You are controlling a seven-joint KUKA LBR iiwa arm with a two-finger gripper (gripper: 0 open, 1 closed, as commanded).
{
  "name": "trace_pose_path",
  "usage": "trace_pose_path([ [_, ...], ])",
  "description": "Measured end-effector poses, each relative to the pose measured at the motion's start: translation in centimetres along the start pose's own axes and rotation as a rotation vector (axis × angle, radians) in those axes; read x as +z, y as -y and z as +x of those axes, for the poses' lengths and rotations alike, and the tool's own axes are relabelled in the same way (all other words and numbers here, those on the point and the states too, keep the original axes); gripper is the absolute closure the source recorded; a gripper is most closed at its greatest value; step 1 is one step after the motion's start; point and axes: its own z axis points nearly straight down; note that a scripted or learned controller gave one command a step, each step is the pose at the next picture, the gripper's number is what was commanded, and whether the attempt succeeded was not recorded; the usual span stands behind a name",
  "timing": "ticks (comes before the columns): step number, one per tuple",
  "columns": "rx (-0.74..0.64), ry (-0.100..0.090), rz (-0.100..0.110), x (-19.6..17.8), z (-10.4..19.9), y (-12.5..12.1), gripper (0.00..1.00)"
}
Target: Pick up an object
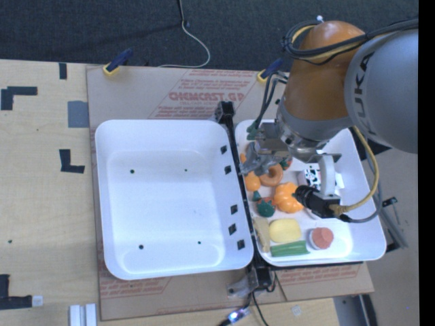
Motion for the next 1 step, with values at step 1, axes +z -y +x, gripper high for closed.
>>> trace_pose_path([
  [1,-0.002,-0.001,-0.018,-1.84,1.33,-3.34,1.0],
])
